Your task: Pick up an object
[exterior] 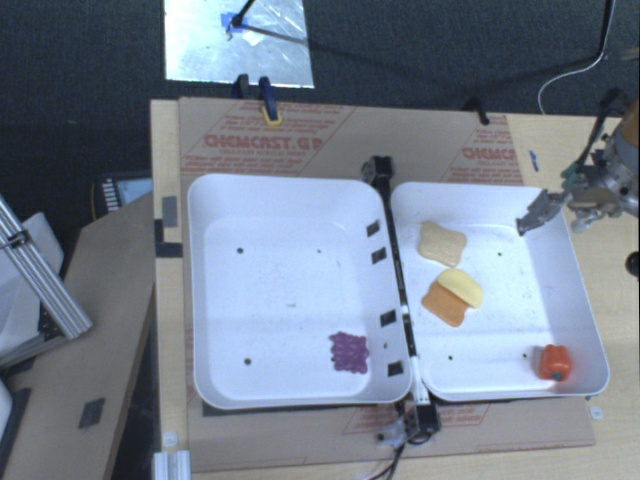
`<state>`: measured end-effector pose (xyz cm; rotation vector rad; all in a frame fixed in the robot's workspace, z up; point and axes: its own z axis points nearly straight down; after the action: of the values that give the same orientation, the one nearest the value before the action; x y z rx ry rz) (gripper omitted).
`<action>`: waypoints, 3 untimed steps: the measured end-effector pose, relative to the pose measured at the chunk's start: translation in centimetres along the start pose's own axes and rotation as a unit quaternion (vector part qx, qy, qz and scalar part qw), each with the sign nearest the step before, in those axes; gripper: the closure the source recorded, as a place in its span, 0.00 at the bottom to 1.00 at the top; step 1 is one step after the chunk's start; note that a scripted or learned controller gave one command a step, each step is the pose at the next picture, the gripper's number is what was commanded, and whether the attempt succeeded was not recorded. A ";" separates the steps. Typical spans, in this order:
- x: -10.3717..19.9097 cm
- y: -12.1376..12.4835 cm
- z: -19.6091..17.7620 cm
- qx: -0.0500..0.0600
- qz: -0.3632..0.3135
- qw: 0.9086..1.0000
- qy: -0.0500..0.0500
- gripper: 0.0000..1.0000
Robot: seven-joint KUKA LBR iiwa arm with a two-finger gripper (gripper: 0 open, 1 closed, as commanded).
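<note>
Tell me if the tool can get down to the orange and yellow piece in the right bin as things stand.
Probably yes: the tool hangs over the right bin, and the orange and yellow piece lies uncovered, apart from its neighbours.

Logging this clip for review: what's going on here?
A robot arm reaches in from the right, its gripper above the far right edge of the right bin, with nothing visibly in it. That bin holds a bread slice, a yellow-orange piece and a red item. Purple grapes lie in the left bin.
</note>
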<state>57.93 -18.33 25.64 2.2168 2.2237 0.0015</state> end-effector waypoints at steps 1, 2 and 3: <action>0.0 0.1 -1.1 -0.002 -0.002 1.000 0.000 1.00; 5.0 1.3 -12.2 -0.007 -0.004 1.000 -0.001 1.00; 9.0 -9.5 -11.9 0.001 -0.002 1.000 0.002 1.00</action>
<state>48.40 -9.38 37.51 2.2156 2.2301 0.0027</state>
